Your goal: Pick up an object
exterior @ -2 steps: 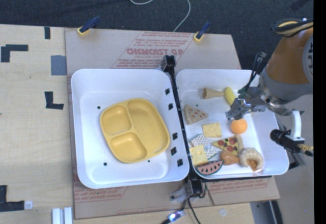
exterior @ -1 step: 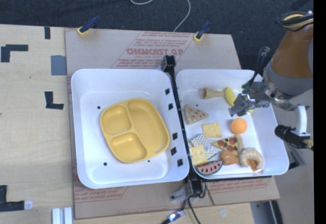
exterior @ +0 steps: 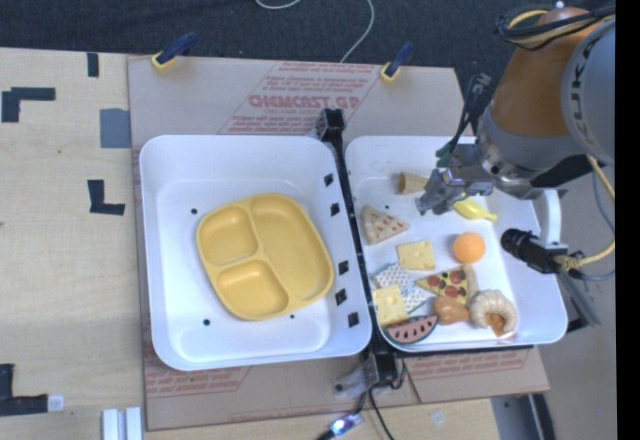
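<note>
Camera view looks down on a cardboard-covered bench [exterior: 290, 103] with the two white bins sitting side by side. The left bin [exterior: 170, 228] has a yellow divided plate [exterior: 263, 254] lying flat in the middle of it. The right bin [exterior: 535, 313] is where all the toy food is. The big grey and orange arm [exterior: 545, 98] comes in from the right and hangs over the upper part of that bin.

Its gripper [exterior: 440, 196] is low over the bin floor, and honestly I can't tell if it's open or closed from this angle. No food visibly caught in it.

Food-wise: a small brownish piece [exterior: 410, 182] just left of the gripper, a yellow banana [exterior: 475, 211] just to its right, a pizza wedge [exterior: 382, 224] below, then a cheese square [exterior: 416, 255] and an orange ball [exterior: 468, 247]. Nearer the front rim are a pizza slice [exterior: 446, 282], a croissant-looking thing [exterior: 495, 311] and a watermelon slice [exterior: 411, 330]
</note>
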